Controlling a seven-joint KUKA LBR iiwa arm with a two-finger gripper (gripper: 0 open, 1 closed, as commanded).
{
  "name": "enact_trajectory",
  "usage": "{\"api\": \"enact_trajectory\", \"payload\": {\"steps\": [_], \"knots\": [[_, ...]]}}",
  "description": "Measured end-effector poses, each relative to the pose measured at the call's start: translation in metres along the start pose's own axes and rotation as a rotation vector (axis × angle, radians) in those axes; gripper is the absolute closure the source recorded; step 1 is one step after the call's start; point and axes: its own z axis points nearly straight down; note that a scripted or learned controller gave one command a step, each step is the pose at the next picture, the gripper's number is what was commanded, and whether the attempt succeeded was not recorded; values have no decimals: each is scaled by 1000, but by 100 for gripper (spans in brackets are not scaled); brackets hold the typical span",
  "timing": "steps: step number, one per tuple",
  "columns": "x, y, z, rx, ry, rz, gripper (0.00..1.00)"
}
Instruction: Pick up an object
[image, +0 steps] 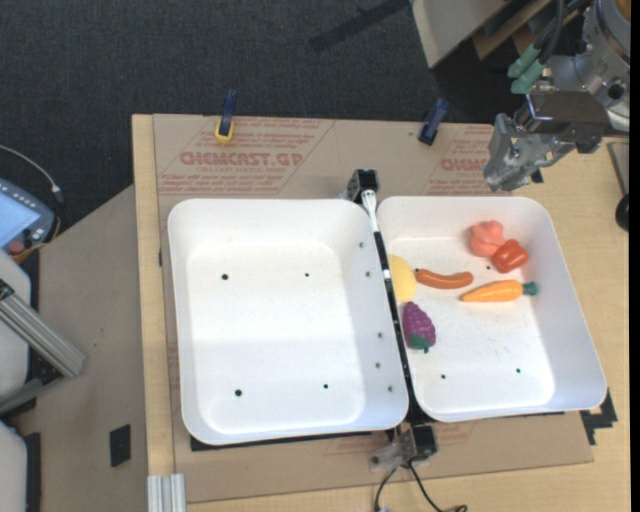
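I count five smooth plastic foods in the right bin (560, 330); gripper (512, 165) above it, grip unreadable.

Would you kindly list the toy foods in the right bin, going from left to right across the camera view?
Yellow toy piece against the left wall → purple grape bunch → orange-red sausage → orange carrot with green top.

Two bins sit side by side on a board (300, 150); the left bin (270, 320) and the right bin (500, 370) touch along their inner edges. In the right bin, a ball-like lump (486, 237) lies at the back with a pepper (509, 255) touching it, a carrot (493, 292) just before them, a sausage (443, 279) to the carrot's left, and a lemon (401, 279) and a bunch of grapes (418, 326) against the inner wall. The gripper (512, 160) hangs behind the right bin's far edge
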Motion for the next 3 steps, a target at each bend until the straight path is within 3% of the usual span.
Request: {"api": "enact_trajectory", "payload": {"steps": [1, 2, 3], "knots": [[3, -6, 186, 36, -6, 7, 100], [26, 41, 140, 10, -2, 3, 100], [64, 44, 32, 2, 1, 0, 100]]}}
